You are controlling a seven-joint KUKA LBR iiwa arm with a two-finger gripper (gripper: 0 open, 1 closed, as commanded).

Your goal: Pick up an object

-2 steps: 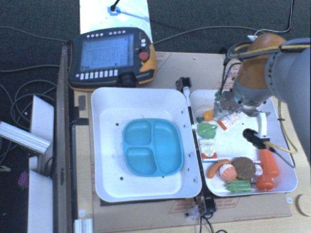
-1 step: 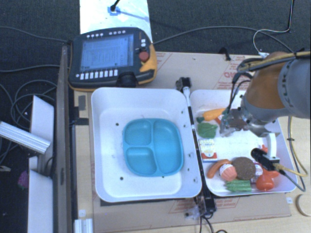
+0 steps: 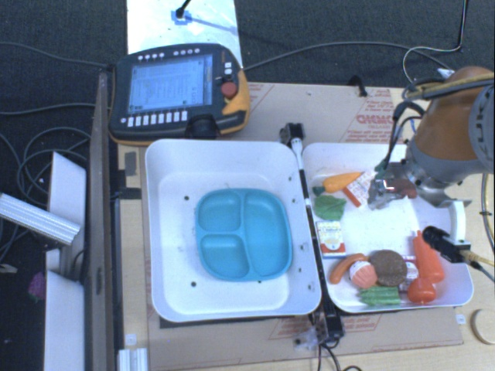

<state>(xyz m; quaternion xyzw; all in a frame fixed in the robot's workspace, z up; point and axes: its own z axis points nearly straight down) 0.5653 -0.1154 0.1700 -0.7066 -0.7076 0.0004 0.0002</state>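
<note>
Over the right bin (image 3: 464, 292) I am hovering my gripper (image 3: 384, 190) beside the carrot (image 3: 340, 182); whether it is open I cannot tell. Nothing is being lifted yet.

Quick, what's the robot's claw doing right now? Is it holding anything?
Gripper: low over the right bin, next to the orange carrot; cannot be told whether it is open, closed or holding anything.

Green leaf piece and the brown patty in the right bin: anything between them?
In the camera view, a small white packet with red print lies between the green leaf piece and the brown patty; the rest is bare bin floor.
</note>
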